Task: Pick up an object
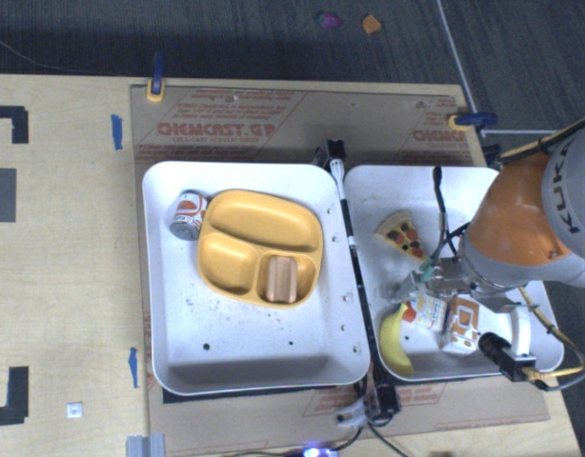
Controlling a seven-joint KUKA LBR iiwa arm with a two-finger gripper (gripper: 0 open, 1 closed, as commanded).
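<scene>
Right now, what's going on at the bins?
The arm reaches in over the right bin, its gripper low among a banana, a pizza slice and small cartons. Nothing is clearly lifted yet. The left bin holds a yellow tray and a can.

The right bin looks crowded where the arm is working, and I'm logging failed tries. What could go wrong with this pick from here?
1. The gripper is down among a banana and small packets lying close together, so it may nudge one or catch two.
2. That cluster sits near the right bin's front wall, which could block a clean approach.
3. The pizza slice lies flat, so it would be hard to grip.
</scene>
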